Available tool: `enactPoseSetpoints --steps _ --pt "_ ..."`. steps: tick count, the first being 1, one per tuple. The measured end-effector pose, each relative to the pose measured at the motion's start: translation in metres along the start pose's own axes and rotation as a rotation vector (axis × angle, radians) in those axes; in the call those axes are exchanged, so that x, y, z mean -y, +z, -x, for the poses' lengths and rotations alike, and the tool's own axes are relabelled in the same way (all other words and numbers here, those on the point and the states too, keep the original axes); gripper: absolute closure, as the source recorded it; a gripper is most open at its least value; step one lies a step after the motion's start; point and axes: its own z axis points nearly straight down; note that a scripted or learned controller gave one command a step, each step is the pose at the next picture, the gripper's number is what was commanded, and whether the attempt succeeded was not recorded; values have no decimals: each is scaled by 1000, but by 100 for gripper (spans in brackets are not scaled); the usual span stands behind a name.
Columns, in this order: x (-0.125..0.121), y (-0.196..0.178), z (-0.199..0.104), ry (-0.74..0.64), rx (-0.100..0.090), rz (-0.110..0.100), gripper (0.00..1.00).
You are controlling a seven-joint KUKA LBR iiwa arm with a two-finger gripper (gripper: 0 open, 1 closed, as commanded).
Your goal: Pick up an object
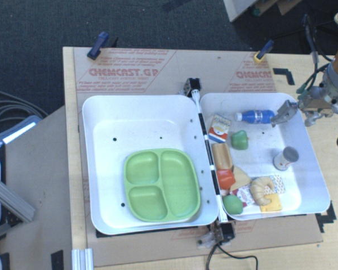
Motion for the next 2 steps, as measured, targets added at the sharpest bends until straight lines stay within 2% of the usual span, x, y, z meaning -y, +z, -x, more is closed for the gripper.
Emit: enactPoseSetpoints --steps 1,2 --pt "-21 164 -73 -1 -1 -1 0" --pt "-22 154 -72 0 0 1 100"
